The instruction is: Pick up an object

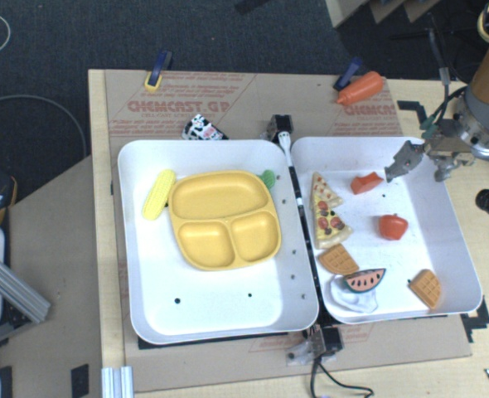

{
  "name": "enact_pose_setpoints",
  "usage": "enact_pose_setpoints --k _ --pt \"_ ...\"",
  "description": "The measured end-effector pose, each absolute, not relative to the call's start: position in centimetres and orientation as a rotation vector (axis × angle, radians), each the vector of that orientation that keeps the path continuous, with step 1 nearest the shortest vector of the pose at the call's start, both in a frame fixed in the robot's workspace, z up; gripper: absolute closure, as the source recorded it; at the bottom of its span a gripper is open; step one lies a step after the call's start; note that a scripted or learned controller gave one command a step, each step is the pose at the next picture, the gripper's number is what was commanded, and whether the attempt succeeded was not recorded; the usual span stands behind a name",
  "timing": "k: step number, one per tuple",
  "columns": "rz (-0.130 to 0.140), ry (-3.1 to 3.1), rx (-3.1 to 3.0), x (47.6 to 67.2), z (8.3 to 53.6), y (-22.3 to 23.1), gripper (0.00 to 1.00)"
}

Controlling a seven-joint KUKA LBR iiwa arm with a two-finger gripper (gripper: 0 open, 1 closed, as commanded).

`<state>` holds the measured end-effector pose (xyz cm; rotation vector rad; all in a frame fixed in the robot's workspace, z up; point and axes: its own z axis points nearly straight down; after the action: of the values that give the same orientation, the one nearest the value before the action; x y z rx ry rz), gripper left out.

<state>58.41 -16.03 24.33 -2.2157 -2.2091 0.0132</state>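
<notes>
The nearest candidate for a pick is the small red wedge-shaped toy piece point(365, 183), lying flat on the floor of the right-hand shallow white plastic bin point(456, 222), just to the left of and a little below my jaws point(423, 161). I read the jaws as spread apart with nothing between them: one grey finger slants down toward that wedge and the other hangs at the far side, though the fingers are small here and I hold that reading loosely. They sit over the bin's upper right part, which I judge to be a hover before a descent, not a grasp. Farther below the jaws rests a round red plastic tomato-like toy point(393, 225), apart from the wedge, so either could be taken without crowding. Well to the left of the jaws a toy pizza slice point(326, 211) lies along the bin's inner wall, with a brown waffle-patterned toy biscuit point(338, 259) and a watermelon slice toy point(365, 280) on a white lump below it; another waffle piece point(426, 288) lies near the bin's lower right corner. Beyond these, the left-hand white bin point(145, 288) carries a yellow divided plastic plate point(224, 218) and a yellow toy corn cob point(157, 193). An orange toy carrot point(360, 88) lies out on the cardboard-covered counter point(228, 106), outside both bins.
</notes>
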Motion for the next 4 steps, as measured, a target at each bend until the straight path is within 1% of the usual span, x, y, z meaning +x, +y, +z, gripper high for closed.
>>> enact_pose_setpoints --k 1,3,4 --pt "0.001 -2.221 -2.221 58.7 25.1 -16.0 0.00" --pt "0.004 -2.218 -2.217 58.9 16.3 -16.3 0.00" --pt "0.005 -2.218 -2.217 59.7 10.7 -16.7 0.00"
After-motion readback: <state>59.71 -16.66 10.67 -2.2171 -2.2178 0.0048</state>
